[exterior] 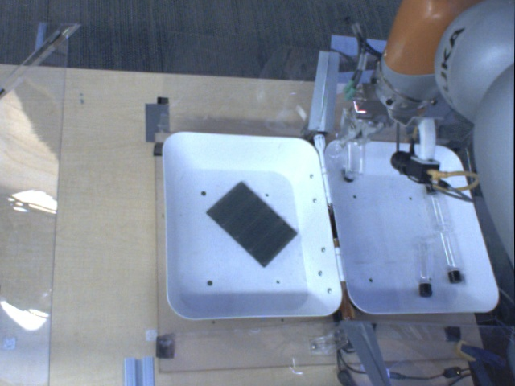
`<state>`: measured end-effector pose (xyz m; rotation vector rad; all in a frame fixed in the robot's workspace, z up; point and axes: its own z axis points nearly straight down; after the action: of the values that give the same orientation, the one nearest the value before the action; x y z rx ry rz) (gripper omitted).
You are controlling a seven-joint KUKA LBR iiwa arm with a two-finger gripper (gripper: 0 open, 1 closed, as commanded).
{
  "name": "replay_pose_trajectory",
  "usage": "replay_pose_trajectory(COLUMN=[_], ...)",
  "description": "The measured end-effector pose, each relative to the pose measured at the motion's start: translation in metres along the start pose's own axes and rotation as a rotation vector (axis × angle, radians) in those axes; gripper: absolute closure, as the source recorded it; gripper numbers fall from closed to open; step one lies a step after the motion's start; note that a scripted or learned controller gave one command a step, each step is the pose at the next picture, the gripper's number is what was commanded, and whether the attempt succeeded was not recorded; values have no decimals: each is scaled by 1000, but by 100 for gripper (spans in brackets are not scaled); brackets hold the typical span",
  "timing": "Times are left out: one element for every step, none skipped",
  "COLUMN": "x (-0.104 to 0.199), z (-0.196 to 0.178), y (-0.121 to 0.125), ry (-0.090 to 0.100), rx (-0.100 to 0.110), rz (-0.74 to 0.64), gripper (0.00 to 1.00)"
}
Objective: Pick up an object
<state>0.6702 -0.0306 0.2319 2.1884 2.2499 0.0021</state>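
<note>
A flat dark grey square pad lies turned like a diamond on the floor of the left bin. My gripper hangs at the far left corner of the right bin, just past the wall between the two bins. It is well to the right of the pad and further back. Nothing shows in the gripper. Above it sits the orange band of the arm.
A clear rod with black ends lies along the right side of the right bin. A black fitting with a yellow cable hangs beside the wrist. A metal bracket stands behind the bins.
</note>
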Motion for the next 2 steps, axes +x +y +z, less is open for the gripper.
replay_pose_trajectory(x=[1, 2], z=[-9, -17], y=[2, 4], ry=[-2, -5], rx=[-3, -6], rz=[-7, -14], gripper=[100, 100])
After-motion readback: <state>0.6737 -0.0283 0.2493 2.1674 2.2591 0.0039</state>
